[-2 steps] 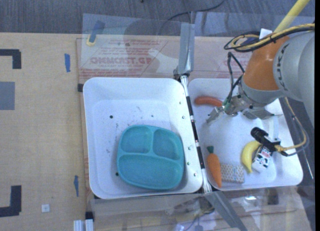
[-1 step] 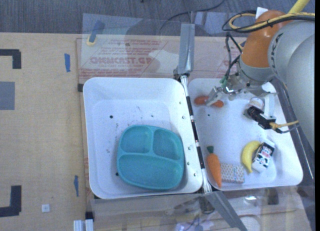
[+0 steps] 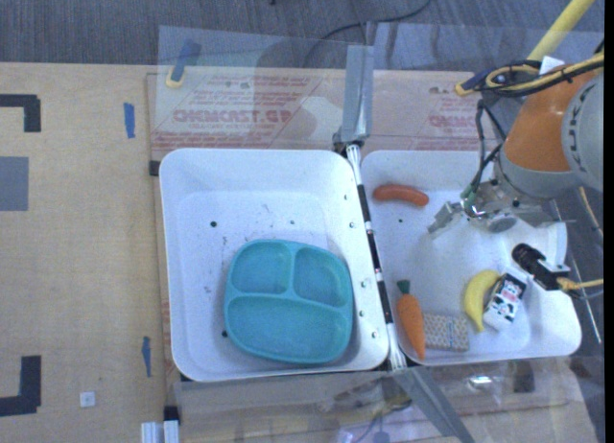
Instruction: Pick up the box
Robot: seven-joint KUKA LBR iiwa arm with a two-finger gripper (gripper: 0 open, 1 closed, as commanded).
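Overhead view of 2 white bins. Left bin [image 3: 192, 182]: teal 3-compartment tray [image 3: 288, 302]. Right bin [image 3: 422, 268]: gripper [image 3: 460, 213] at 12 o'clock, finger state cannot be told; carrot [image 3: 411, 324] at 7 o'clock; sausage [image 3: 400, 195] at 11 o'clock; banana [image 3: 477, 297], sponge [image 3: 446, 332] and box [image 3: 505, 299] near 5 o'clock, box touching banana.

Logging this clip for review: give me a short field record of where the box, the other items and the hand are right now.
box: small black-and-white box, right bin, near right wall
beside box: banana, touching its left side
other right-bin items: sausage at top; carrot and sponge at bottom
left bin: teal divided plate
hand: over right bin, above the box, holding nothing
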